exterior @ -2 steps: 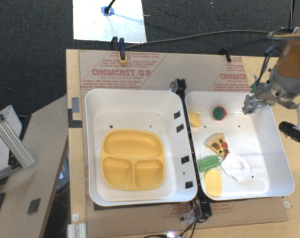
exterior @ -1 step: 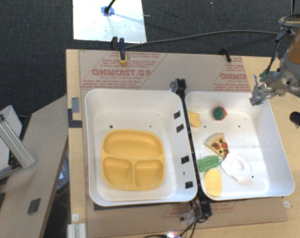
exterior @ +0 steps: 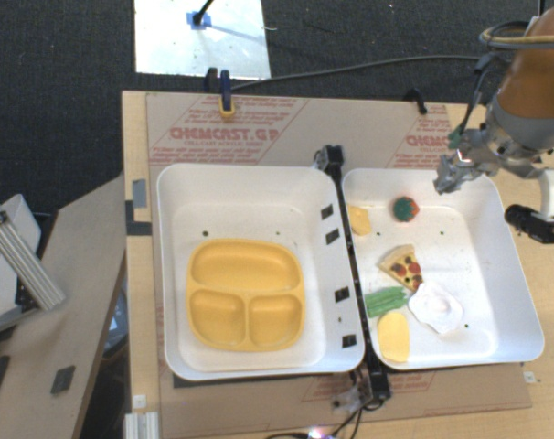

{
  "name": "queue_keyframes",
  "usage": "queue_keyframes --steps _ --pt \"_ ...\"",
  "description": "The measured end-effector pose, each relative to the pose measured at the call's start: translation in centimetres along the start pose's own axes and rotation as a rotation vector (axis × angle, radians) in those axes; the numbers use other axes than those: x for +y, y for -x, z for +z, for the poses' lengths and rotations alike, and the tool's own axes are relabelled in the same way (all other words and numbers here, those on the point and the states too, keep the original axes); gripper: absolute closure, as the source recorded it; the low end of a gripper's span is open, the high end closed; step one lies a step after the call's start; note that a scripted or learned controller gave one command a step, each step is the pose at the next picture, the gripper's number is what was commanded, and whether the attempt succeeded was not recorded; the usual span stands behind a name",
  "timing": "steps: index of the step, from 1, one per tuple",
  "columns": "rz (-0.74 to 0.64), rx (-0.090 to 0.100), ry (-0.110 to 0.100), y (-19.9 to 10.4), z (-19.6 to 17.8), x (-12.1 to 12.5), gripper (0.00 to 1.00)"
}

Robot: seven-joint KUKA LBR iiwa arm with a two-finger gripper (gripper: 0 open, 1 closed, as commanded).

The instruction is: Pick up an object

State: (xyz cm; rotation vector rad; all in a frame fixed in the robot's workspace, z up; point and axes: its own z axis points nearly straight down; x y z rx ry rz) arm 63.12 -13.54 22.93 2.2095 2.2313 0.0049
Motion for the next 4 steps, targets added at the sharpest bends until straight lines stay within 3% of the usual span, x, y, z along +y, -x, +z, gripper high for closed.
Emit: queue_keyframes --steps 1,3,4 --pt "0.002 -0.001 -0.001 -5.1 -0.6 -0.4 1.00" --pt "0.000 0.001 -0.005 -15.7 1.5 -3.9 1.00" --pt "0.000 0.001 -0.001 -21.4 0.2 -4.9 1.00"
